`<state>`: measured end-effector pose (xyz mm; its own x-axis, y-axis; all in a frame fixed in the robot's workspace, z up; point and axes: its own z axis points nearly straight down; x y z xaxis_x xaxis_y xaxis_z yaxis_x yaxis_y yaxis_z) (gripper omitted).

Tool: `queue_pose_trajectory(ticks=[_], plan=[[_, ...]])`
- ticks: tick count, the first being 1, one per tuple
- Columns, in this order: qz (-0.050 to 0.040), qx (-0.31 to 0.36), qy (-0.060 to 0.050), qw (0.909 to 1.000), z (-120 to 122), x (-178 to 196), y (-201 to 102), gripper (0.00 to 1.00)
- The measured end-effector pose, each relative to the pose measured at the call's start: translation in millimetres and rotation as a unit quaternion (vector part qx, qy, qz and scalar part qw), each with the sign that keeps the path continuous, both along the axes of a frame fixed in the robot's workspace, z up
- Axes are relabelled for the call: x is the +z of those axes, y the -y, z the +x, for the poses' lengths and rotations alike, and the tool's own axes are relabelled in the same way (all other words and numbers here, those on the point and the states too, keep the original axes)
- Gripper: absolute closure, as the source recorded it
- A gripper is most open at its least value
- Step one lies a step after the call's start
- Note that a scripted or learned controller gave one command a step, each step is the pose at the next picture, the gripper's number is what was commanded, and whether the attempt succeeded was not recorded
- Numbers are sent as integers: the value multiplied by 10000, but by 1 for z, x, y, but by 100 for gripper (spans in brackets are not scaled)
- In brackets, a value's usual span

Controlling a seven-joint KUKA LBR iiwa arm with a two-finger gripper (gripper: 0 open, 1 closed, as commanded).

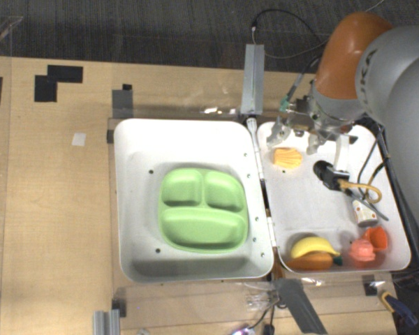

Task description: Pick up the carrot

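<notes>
We found the end effector (pixel 293 135) at the right bin's (pixel 293 208) 11 o'clock corner, fingers spread, just above a yellow block (pixel 288 158). The carrot (pixel 312 260) lay at 6 o'clock, touching a banana (pixel 313 246).

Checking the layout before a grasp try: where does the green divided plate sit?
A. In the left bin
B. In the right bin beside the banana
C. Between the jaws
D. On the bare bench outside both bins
A: the green divided plate lies on the floor of the left bin, apart from the gripper over the right bin.
</notes>
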<state>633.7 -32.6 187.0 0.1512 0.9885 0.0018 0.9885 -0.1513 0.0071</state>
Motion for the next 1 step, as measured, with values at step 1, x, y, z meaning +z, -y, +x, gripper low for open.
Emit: queue_pose_trajectory(ticks=[1], plan=[[-6,-122,-14,9999,23,-54,50,0]])
